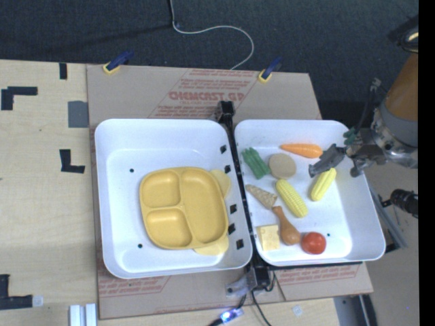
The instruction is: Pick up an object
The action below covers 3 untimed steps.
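Two bins; gripper [340, 159] sat at rt bin's [360, 250] 2 o'clock, fingers spread, nothing held, just above corn cob [322, 184]. Best: drop straight, center jaws across cob, clear carrot [301, 150] at 12.

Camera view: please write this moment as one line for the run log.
gripper: open, above right bin, holds nothing | nearest: corn cob, carrot | left bin: yellow tray | pick: not yet done

yellow tray [182, 208], white bins [109, 182], orange carrot [301, 150], red tomato [313, 242]
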Tool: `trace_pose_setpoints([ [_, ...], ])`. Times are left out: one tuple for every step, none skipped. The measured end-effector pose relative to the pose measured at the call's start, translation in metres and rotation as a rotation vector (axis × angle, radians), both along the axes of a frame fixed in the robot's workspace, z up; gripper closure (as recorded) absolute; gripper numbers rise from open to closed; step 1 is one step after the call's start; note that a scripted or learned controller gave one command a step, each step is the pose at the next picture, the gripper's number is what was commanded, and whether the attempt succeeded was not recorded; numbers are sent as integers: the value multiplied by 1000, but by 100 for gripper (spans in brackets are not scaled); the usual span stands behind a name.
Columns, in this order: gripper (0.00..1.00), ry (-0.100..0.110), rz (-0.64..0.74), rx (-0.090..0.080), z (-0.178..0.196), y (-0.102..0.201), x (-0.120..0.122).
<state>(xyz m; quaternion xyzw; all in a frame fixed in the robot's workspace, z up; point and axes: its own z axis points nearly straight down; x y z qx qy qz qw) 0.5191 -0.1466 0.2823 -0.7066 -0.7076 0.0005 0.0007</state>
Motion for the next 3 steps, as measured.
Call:
trace_pose_setpoints([
  [0,4,-1,0,-45,-1,-5],
  [0,4,-1,0,-88,-2,-7],
  [0,5,0,1,-142,-9,-1],
])
